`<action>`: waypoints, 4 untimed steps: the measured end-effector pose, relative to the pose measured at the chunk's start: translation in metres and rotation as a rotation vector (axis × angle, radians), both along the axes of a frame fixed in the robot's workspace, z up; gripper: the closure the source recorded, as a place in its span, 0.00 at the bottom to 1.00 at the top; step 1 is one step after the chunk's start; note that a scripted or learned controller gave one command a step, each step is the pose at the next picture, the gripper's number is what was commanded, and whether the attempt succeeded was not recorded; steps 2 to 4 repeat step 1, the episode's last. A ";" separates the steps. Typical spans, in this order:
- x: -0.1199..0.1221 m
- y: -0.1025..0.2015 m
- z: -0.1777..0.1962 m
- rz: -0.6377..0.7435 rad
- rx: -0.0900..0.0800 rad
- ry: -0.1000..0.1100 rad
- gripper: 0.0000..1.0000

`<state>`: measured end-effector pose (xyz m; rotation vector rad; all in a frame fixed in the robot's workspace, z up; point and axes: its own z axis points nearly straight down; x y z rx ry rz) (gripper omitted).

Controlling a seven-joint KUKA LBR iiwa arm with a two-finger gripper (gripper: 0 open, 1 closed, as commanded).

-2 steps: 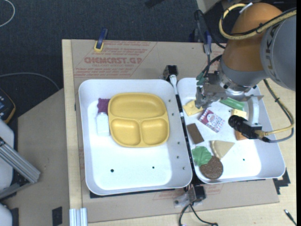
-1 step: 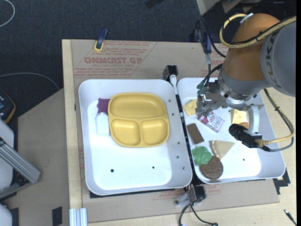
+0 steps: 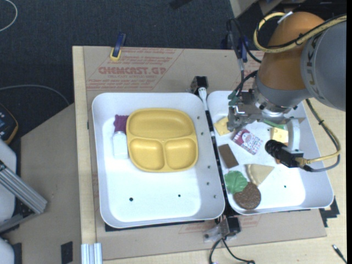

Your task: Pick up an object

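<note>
My gripper (image 3: 237, 119) hangs low over the back left part of the right bin (image 3: 316, 188), below the orange band of the arm. Just beside it lie a pale yellow wedge (image 3: 221, 127) and a red and white packet (image 3: 248, 141); I cannot tell whether it touches either. Nearer the front of that bin are a brown rectangular bar (image 3: 227, 155), a green leafy piece (image 3: 235, 180), a tan triangle (image 3: 260, 172) and a round brown disc (image 3: 248, 197). A yellow-green piece (image 3: 279, 134) shows partly behind the wrist.
The left bin (image 3: 154, 202) holds a yellow divided tray (image 3: 162, 139), with a purple item (image 3: 120, 123) and a small white bottle (image 3: 119, 145) at its left side. A ridge (image 3: 212, 147) separates the two bins. Cardboard (image 3: 137, 70) lies behind them.
</note>
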<state>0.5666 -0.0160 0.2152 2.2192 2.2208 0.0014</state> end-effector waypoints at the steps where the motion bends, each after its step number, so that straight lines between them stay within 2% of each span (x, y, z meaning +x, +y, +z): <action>1: -0.010 0.010 0.012 0.001 0.001 0.001 1.00; 4: -0.010 0.010 0.012 0.001 0.001 0.001 1.00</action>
